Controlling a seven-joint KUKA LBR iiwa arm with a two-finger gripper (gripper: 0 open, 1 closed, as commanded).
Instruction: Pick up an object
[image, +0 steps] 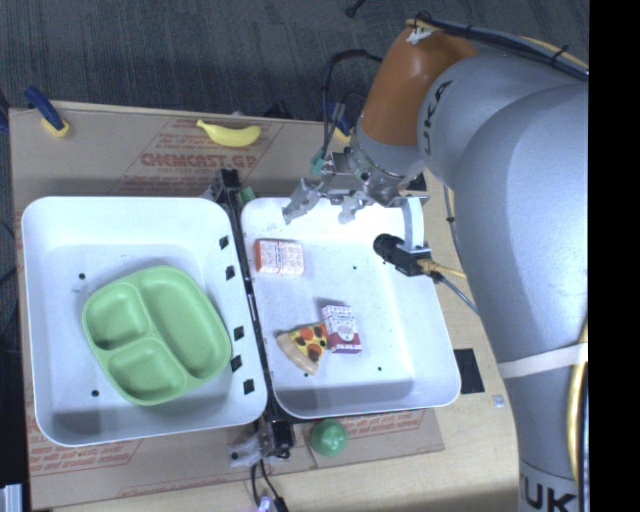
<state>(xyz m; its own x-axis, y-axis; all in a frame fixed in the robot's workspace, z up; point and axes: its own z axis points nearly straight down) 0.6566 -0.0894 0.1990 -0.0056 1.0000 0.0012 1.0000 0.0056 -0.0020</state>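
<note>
The end effector (325, 200) hangs open and empty over the right bin's (420, 330) far edge, with the nearest object, an orange carton (278, 257), not yet grasped.

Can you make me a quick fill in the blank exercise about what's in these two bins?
1. The green divided plate lies in the ____ bin.
2. The toy pizza slice lies in the right bin, touching a small red and white ____.
3. The yellow banana lies on the cardboard, ____ both bins.
4. The gripper hangs over the far edge of the ____ bin.

Missing words: left; carton; outside; right
</note>
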